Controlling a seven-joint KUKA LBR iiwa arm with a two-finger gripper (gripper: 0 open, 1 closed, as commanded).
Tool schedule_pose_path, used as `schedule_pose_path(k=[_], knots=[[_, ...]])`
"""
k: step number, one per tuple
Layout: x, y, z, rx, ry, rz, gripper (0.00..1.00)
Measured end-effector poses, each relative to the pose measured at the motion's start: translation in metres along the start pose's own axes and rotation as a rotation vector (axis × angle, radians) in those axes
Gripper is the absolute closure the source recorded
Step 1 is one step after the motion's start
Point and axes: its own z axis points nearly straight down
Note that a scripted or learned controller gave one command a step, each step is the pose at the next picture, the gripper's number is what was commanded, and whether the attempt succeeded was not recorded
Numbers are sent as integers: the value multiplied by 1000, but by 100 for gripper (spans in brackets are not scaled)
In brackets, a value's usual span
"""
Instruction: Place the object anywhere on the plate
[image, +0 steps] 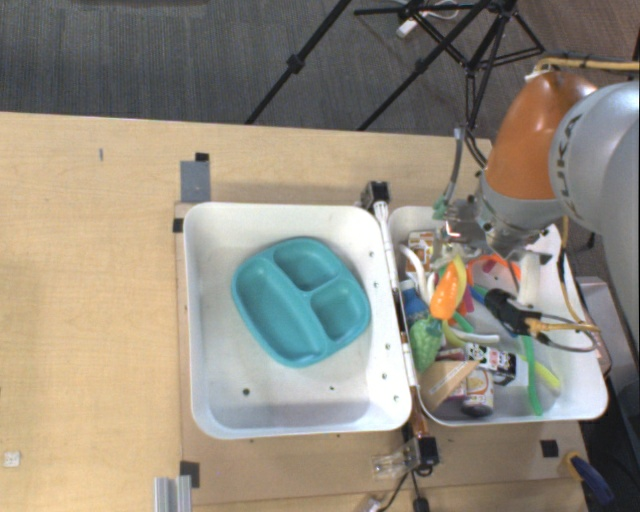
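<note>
**Plate waiting, nothing on it yet**

From where I stand, the teal plate (301, 300) sits in the middle of the left bin (215, 400), tilted a little on its axis, and all three of its compartments are bare. No part of the delivery is done.

The arm (560, 150) reaches in over the far edge of the right bin (580, 405), its wrist low above the clutter. The gripper (470, 240) is buried in its own hardware, so I cannot tell its state, and I see nothing carried.

The objects all lie in the right bin: an orange carrot-like piece (447, 290) near the dividing edge, a green leafy toy (426, 340) just beside it, a green stick (532, 370) toward the near right corner. My judgement: the pick itself is still ahead, then the carry across to the plate.
</note>
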Motion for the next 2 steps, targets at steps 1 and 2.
schedule_pose_path(k=[1,2], knots=[[83,-1,13,1,-1,-62,100],[84,-1,13,0,1,-64,0]])
